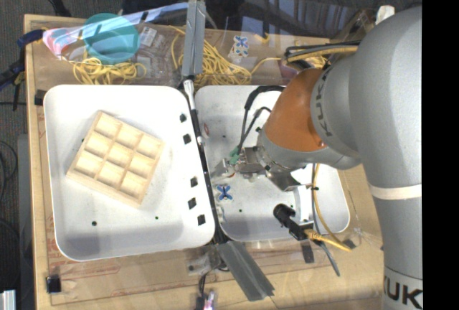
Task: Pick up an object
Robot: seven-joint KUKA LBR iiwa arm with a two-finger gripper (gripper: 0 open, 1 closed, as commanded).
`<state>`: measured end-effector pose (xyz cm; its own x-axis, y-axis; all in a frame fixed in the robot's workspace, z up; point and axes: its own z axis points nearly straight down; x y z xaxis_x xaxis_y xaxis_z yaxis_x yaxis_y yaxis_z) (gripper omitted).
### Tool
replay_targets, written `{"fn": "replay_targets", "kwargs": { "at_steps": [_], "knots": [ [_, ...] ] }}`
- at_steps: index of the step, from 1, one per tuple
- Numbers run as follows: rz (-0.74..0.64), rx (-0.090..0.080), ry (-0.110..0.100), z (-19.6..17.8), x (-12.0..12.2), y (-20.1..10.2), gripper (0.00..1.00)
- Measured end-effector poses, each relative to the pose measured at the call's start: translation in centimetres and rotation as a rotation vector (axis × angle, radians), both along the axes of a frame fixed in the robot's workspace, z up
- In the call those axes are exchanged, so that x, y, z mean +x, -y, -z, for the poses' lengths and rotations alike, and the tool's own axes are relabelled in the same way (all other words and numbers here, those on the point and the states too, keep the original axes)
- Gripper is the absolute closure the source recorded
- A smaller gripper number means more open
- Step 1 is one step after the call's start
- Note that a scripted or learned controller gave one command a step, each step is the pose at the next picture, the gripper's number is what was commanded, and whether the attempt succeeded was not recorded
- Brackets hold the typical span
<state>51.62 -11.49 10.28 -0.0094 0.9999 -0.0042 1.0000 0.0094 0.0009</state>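
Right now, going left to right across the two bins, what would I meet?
Grid block in the left bin → blue piece in the right bin → arm.

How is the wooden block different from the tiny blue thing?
The wooden block is far bigger than the blue thing. The block is pale tan, a flat square split into nine squares; the blue thing is a small cross shape. The block lies in the view's left bin, the blue thing in the right bin, near the wall between them. Both lie on a white bin floor.
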Motion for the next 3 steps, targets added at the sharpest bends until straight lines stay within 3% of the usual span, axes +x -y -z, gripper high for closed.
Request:
{"fn": "replay_targets", "kwargs": {
  "at_steps": [1,2,3],
  "knots": [
    [-0.013,-0.002,0.001,1.0,4.7,0.2,0.0],
    [-0.084,-0.006,0.005,0.8,0.3,0.3,0.0],
    [-0.093,0.0,0.0,0.0,0.3,0.0,1.0]
  ]
}}
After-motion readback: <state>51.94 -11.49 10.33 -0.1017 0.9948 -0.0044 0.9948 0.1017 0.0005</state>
